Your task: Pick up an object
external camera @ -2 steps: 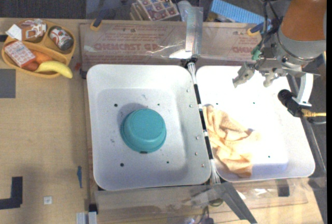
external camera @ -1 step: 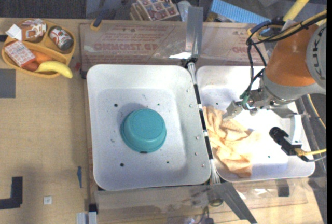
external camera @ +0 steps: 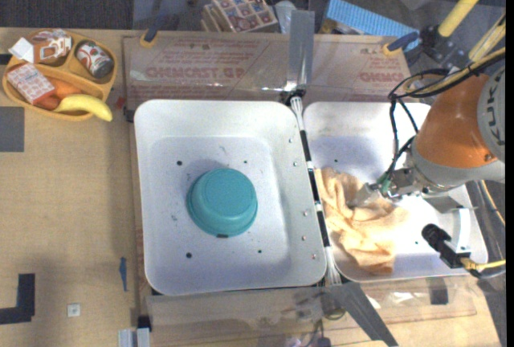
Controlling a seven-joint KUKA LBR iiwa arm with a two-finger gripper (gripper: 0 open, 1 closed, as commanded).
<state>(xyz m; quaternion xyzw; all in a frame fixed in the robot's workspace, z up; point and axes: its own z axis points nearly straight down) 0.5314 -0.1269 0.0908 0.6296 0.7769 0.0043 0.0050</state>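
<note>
We've got the tool (external camera: pixel 376 191) down on the crumpled yellow cloth (external camera: pixel 357 226) in the right bin (external camera: pixel 353 120), probably lining up a grab; can't tell its state from here

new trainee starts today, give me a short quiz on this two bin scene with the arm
1. True or false: the round teal plastic bowl lies upside down in the left white bin.
2. Which bin holds the crumpled pale yellow cloth?
A. left bin
B. right white bin
C. neither
3. Fill in: the two-finger gripper is low over the ____.

Key
1. True. It lies with its flat base up, near the bin's middle.
2. B. The cloth lies along that bin's left and near side.
3. Cloth. The gripper is at its upper right edge; whether it grips the cloth cannot be told.
</note>
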